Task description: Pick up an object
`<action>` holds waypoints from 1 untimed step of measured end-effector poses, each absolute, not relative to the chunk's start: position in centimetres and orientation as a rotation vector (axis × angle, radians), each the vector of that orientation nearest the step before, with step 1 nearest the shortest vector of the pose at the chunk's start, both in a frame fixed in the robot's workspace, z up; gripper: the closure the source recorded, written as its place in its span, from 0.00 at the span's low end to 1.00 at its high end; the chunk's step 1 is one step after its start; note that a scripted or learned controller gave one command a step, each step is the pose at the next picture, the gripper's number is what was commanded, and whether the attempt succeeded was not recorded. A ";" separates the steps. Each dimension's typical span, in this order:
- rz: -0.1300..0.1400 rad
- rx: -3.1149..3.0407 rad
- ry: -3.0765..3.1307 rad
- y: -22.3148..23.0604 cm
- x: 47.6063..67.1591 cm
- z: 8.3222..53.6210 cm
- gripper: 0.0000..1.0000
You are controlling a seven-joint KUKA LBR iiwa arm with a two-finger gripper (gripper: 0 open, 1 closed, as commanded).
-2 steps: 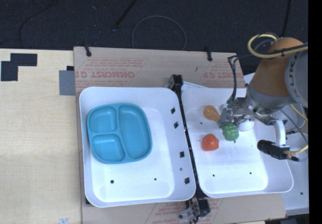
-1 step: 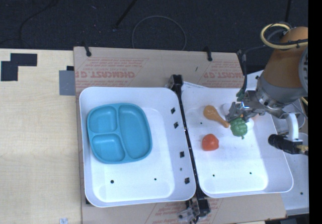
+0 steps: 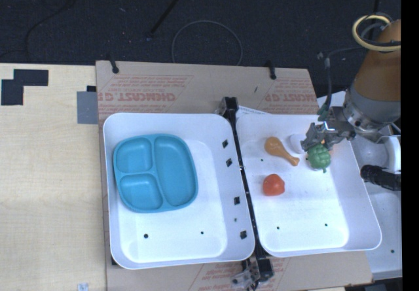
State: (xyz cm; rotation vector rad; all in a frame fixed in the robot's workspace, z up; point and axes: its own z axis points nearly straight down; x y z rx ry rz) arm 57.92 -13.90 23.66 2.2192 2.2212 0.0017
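open floor around tomato point(image 3: 273, 185), drumstick point(image 3: 281, 150) nearby

Green round object point(image 3: 319, 157), mid-right of frame, right bin, just beneath gripper tip. Tan drumstick-shaped piece point(image 3: 281, 150) left of it; red-orange lump point(image 3: 273, 185) below.

Even, bright overhead light washes the two white bins point(image 3: 288, 244) nearly featureless, with only faint soft shadows. The dark floor point(image 3: 196, 8) beyond is dim, and detail is slightly soft throughout.

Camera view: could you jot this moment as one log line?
gripper at round green toy, grasp unclear | tan drumstick toy, red round toy in right white bin
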 end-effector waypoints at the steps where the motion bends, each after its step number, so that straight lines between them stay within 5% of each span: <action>1: -0.001 2.221 2.228 -9.1 56.3 24.4 1.00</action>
